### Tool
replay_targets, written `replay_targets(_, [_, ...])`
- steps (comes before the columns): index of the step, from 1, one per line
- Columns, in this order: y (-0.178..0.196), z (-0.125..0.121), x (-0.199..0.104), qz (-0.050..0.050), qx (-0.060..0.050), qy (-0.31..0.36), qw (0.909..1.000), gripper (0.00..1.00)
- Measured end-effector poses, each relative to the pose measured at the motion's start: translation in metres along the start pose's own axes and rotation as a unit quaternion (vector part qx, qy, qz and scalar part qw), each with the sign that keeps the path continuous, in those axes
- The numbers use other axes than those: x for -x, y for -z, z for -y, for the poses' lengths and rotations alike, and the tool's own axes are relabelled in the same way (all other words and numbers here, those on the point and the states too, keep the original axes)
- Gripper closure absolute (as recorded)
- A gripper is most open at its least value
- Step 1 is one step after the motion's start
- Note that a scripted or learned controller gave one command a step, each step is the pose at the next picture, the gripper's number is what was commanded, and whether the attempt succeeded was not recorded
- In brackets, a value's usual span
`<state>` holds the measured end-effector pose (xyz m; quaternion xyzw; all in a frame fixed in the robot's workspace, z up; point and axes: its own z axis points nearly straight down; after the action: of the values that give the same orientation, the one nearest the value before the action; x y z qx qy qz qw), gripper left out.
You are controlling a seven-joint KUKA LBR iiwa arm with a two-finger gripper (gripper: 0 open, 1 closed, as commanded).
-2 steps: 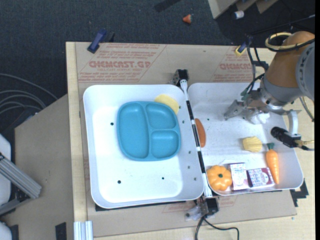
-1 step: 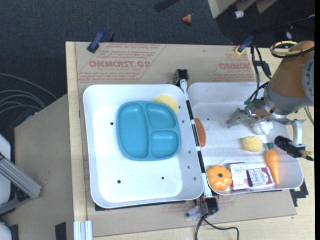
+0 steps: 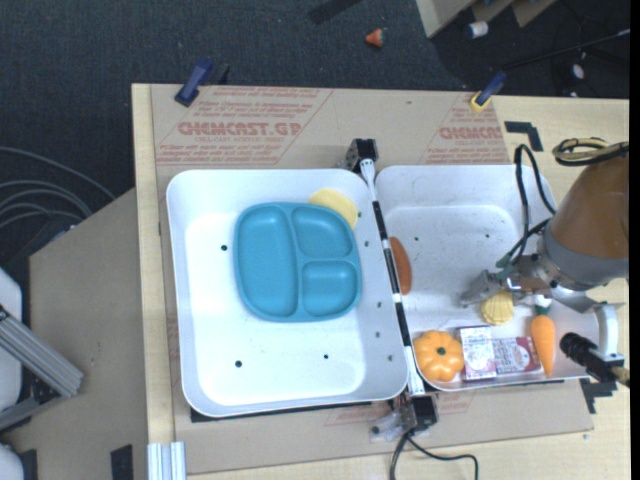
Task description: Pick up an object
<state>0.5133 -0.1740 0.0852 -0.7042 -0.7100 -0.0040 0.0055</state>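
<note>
The right bin (image 3: 450, 193) holds several small items. A small yellow lumpy piece (image 3: 497, 311) lies just under my gripper (image 3: 490, 288), which hangs low over the bin's right-middle; I cannot tell whether they touch. An orange carrot (image 3: 543, 340) lies to the right of the yellow piece. A pink-and-white packet (image 3: 497, 355) and an orange pumpkin (image 3: 438, 356) sit along the front wall. A brown sausage (image 3: 401, 265) rests against the left wall.
The left bin (image 3: 200, 298) carries a blue divided plate (image 3: 297, 261) with a yellow round item (image 3: 336, 204) behind it. My grey arm with its orange band (image 3: 597, 218) comes in over the right bin's right edge. A black cable (image 3: 528, 183) loops above the bin.
</note>
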Motion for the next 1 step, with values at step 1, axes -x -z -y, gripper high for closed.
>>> replay_targets(1, [0.0095,0.0004,0.0035,0.004,0.002,-0.002,1.0,1.0])
